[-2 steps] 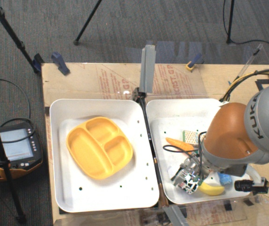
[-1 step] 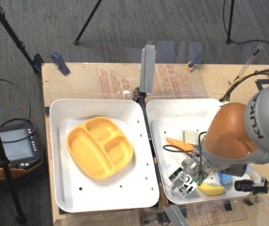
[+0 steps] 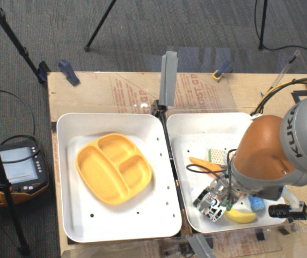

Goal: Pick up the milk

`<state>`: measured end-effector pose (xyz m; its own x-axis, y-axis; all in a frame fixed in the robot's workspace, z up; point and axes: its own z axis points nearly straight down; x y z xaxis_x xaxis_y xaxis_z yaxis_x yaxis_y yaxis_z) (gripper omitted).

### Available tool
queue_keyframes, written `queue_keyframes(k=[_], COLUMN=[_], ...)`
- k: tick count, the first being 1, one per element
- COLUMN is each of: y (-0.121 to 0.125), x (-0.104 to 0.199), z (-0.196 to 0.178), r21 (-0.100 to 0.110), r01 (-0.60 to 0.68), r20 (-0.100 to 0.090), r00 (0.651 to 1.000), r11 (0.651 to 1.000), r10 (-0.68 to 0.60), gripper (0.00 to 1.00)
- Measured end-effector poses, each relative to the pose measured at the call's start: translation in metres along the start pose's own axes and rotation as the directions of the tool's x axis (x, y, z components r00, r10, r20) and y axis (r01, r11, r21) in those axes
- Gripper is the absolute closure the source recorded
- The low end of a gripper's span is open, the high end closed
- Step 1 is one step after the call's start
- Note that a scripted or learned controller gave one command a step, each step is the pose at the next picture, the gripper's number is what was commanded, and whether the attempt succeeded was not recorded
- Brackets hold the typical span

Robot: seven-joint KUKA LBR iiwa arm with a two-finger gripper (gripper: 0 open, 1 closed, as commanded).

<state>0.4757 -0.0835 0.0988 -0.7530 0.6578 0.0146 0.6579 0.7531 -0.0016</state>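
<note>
One gripper (image 3: 213, 200) is lowered beside the banana (image 3: 241, 215) in the right bin (image 3: 207, 120), jaw state unreadable; the milk must be located first.

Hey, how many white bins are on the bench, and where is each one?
2. One shallow white bin sits on the left, holding a yellow divided plastic tray. The other white bin sits on the right, under the grey and orange arm, which may hide items inside.

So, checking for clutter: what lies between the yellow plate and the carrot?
In the camera view, just the bins' rims between the yellow plate and carrot.
</note>
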Motion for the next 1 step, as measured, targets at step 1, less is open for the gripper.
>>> queue_keyframes(k=[1], y=[0.0799], x=[-0.0056], z=[-0.0862], r21=[0.000], r01=[-0.174], r20=[0.011], r00=[0.985], r11=[0.985], r10=[0.174], gripper=[1.00])
